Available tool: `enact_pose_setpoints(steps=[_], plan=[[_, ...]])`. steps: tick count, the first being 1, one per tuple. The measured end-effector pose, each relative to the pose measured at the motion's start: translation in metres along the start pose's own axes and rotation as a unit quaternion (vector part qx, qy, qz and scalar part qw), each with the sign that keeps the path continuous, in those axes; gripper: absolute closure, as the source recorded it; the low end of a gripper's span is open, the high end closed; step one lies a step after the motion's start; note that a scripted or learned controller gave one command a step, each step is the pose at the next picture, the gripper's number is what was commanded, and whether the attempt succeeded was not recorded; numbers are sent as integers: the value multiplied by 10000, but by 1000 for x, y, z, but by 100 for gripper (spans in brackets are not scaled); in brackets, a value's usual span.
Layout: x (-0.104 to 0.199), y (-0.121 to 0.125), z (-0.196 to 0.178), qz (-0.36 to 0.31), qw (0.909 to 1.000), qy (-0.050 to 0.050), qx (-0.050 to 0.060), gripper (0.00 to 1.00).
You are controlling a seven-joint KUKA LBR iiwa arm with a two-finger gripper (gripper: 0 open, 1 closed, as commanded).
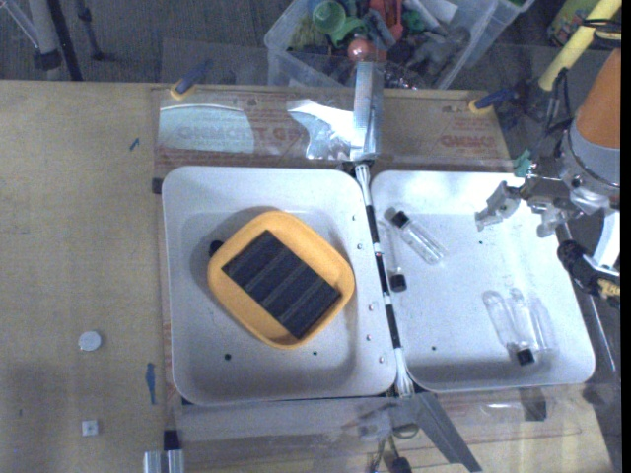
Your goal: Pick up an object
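We see the arm (599, 116) cut off by the right edge, so only its wrist part and the hand (518, 203) are visible. The hand hangs over the upper right corner of the right bin (434, 353). Its fingers (490, 212) look spread apart with nothing between them, though they are small and a little blurred.

In the right bin we find three clear plastic bottles with dark caps. One small bottle (415, 236) lies near the upper left part of the bin, tilted. Two bottles (515, 325) lie side by side, touching, near the lower right part; they are transparent and hard to separate from the white floor. A small dark piece (397, 282) sits at the left wall of this bin; we cannot tell what it is.

The left bin (187, 294) holds one yellow tray-like object with a dark ribbed panel (279, 278), lying tilted in the middle.

Behind the bins lies a brown board (449, 134) with printed letters that we cannot read, partly under crumpled clear film (320, 131). Further back, a clear box of coloured toys (394, 18) is cut off at the top. The table (69, 215) at the left carries a small round grey disc (90, 341).
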State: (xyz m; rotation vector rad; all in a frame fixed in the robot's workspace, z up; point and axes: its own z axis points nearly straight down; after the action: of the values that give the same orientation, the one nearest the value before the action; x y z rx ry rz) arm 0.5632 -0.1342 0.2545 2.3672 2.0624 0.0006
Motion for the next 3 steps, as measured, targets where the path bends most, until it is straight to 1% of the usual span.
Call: enact_pose_setpoints(steps=[1, 2, 3], plan=[[27, -89, 69, 11, 10000, 5, 17, 0], [24, -87, -12, -769, 9970, 1, -3, 0], [-25, -30, 69, -879, 9961, 7, 13, 0]])
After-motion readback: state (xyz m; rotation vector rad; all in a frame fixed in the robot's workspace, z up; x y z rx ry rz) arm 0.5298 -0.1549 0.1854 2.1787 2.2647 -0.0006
